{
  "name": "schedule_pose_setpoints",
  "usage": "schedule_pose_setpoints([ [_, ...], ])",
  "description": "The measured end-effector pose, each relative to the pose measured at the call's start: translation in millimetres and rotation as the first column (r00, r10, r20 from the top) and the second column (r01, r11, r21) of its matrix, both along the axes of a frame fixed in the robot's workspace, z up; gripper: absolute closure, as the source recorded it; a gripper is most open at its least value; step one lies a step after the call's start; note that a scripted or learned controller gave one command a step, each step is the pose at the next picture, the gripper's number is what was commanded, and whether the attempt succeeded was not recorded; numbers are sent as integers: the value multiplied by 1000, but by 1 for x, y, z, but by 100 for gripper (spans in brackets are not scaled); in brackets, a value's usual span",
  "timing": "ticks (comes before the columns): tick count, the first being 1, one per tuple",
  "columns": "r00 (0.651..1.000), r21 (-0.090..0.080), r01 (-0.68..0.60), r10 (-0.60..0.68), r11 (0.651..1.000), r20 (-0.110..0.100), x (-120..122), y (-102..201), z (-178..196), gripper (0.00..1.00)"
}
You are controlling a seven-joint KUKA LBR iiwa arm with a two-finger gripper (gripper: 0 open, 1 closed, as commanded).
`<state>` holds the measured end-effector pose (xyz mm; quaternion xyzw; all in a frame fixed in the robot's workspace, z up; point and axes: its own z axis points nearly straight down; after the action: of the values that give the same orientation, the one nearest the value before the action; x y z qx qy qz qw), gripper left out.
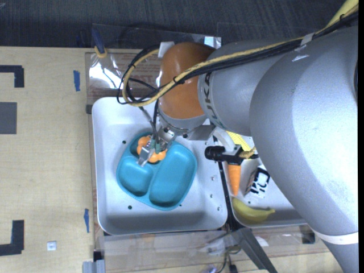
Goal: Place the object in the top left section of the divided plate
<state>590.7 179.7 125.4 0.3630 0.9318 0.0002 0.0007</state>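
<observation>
**A:** Status on the place step?

**B:** The end effector [151, 151] is low over the far-left section of the divided plate [170, 181]. The orange object [161, 154] sits right at its tip, inside or just over that section. I can't tell how far open the end effector is, or whether it actually has hold of the object, because the wrist blocks the view.

**A:** What should I watch for?

**B:** Looks like the release stage to me. You want the object fully inside the small far-left section and clear of the ridge to the big right section. It currently reads close to that ridge, so bias slightly left if you can. Release low so it doesn't bounce or roll over the divider. Then retract straight up so the tip doesn't drag the object or nudge the plate, which sits loose in the left bin [108, 152].

**A:** Counts?

**B:**
- Two bins on the bench [40, 152].
- One blue plate with three sections.
- One orange object.
- In the right bin [281, 215]:
  - one carrot [233, 178]
  - one banana [250, 211]
  - one white packet with black print [259, 181]
- More may be hidden under the arm.
</observation>
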Motion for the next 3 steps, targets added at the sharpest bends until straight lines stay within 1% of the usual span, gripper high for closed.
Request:
schedule_pose_setpoints([
  [1,1000,5,4,-4,1000,16,-16,14,-8,100],
  [2,964,17,261,-261,965,46,-32,33,-13,100],
  [3,920,11,392,-392,920,13,46,37,-25,100],
])
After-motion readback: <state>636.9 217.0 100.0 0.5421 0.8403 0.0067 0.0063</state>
